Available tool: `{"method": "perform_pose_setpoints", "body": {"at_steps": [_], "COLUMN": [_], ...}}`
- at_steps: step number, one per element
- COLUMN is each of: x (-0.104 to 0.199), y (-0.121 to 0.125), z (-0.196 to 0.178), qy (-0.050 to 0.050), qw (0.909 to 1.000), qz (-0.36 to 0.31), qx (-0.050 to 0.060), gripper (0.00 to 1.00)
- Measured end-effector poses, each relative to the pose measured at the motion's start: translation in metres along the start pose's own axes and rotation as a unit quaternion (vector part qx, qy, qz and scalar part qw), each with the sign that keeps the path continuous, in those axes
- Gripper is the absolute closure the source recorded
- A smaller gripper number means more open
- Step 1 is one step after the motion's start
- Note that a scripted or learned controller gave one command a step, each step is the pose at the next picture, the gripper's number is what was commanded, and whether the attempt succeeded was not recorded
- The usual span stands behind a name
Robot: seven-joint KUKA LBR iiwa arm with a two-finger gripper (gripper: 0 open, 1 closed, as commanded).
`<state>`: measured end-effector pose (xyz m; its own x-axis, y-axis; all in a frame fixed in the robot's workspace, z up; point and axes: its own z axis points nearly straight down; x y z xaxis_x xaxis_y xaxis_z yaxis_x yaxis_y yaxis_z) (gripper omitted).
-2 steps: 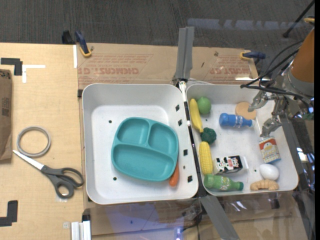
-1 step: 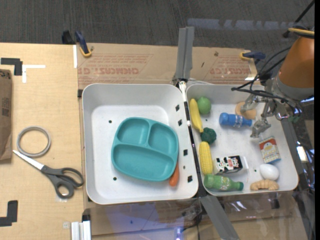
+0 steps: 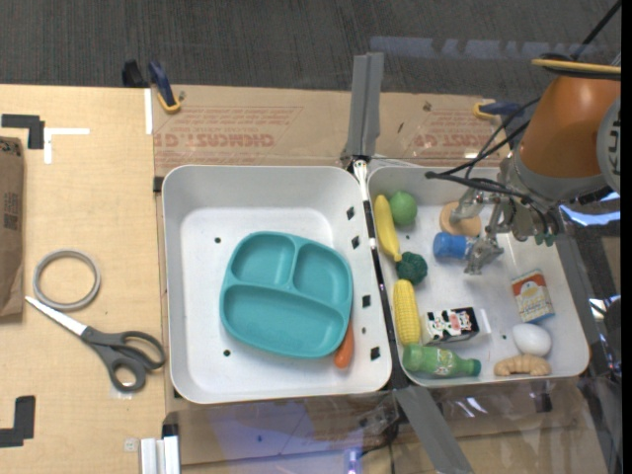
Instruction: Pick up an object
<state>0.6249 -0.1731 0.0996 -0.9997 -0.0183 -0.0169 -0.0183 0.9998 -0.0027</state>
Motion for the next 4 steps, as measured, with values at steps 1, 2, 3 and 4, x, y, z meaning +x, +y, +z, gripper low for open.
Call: {"method": "perform_pose_setpoints", "body": {"at_steps": [1,2,3,4], "x": [0.0,0.098,0.084,0.08], "y": [0.046,-0.035,-0.046,-0.047], "z": [0.0,0.005,0.005,0.005], "qy": [0.0,0.007,0.006,0.006], "qw": [1.0,0.9992,0.9971,0.9921], "qz": [0.005,0.039,0.076,0.125], "qx": [-0.001,-0.001,-0.001,0.0], "gripper": [0.0,0.0,0.0,0.0]}}
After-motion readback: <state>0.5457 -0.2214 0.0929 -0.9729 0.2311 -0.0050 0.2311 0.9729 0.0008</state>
